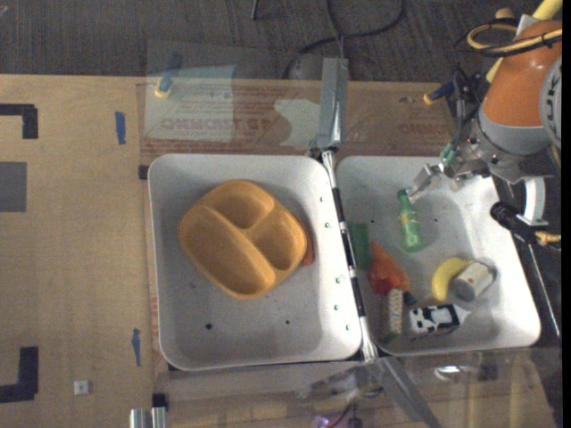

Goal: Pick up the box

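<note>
Box [434, 318], black-and-white patterned, lies at the lower middle of the right bin [517, 328], just beside a grey cup [472, 281] and a yellow piece [446, 275]. Toward the frame's upper right the gripper [439, 172] hangs above a green bottle [409, 222], well apart from the box; whether its claw is wide or narrow cannot be told. An orange divided plate [243, 237] sits in the left bin [169, 328].

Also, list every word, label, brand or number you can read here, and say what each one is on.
Clear sheet on the bench above the left bin: faint red lettering, too blurred to read.
Black and white box in the right bin: a pattern, no legible words.
Green bottle in the right bin: any label too small to read.
Nothing else carries text.
</note>
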